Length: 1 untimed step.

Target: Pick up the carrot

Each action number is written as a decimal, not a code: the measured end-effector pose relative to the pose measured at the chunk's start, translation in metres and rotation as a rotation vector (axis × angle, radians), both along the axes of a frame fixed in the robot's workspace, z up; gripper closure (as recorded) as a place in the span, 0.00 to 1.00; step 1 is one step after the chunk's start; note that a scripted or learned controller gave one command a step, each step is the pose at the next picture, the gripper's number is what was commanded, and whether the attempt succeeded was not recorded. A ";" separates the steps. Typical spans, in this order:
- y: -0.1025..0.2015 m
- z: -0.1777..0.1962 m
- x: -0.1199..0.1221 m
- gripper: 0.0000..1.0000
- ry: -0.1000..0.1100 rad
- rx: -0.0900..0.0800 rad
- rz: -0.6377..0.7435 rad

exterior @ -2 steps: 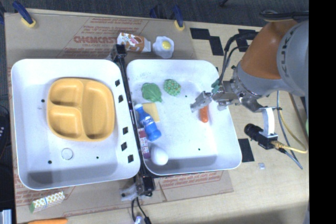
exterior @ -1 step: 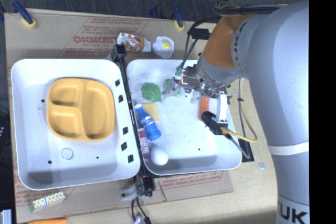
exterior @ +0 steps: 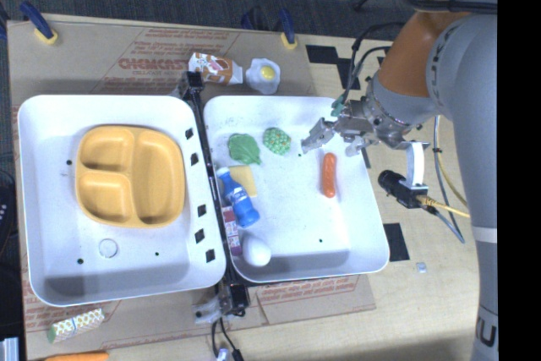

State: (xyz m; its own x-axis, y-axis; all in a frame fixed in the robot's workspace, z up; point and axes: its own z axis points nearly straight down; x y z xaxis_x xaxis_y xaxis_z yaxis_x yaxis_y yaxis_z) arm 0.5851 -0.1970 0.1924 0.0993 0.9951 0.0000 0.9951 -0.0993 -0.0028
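Jaws [exterior: 331,139], seemingly parted, hover beside one carrot [exterior: 328,175] in the right bin [exterior: 355,245].

The bench [exterior: 423,283] is carrying a cardboard sheet [exterior: 152,55] under two white bins: the right bin [exterior: 363,245] sitting just below the fingers [exterior: 317,137], the left bin [exterior: 38,207] well apart from them, opposite the arm.

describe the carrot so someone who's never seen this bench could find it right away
Look in the right-hand shallow white bin, on its right side near the grey arm's tool. Just below that tool lies the small orange carrot, lengthwise up and down the picture, alone on bare white floor. It is the only orange thing in that bin; its neighbours to the left are green, yellow and blue.
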 end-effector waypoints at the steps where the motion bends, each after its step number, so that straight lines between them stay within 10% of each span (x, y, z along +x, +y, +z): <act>1: 0.051 -0.033 0.009 0.00 0.002 0.001 -0.003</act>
